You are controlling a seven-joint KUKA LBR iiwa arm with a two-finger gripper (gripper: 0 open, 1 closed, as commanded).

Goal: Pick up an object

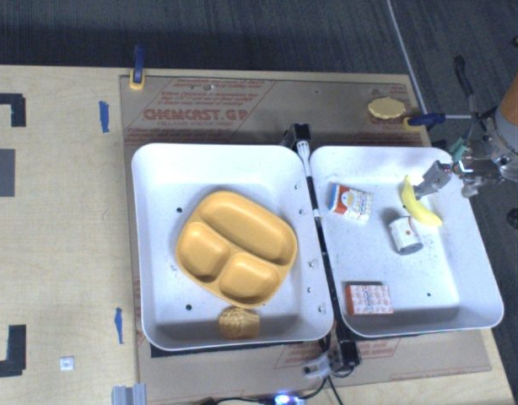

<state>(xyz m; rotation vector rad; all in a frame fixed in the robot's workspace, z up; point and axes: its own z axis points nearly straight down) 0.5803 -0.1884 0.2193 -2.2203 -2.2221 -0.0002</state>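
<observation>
Beside banana in right bin | gripper poised at its top, finger state unclear | nothing lifted; whole pick remains

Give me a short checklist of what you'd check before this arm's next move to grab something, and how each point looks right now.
1. Gripper is over the right bin: ok, at its far right corner.
2. A target lies close: ok, the banana is right beside the fingertips.
3. Fingers open enough to grasp: cannot tell.
4. Anything held already: cannot tell; nothing seen between the fingers.
5. Neighbours crowding the banana: not ok, the small grey can lies almost against it.
6. Other items out of the path: ok, the white carton and red box lie apart.
</observation>
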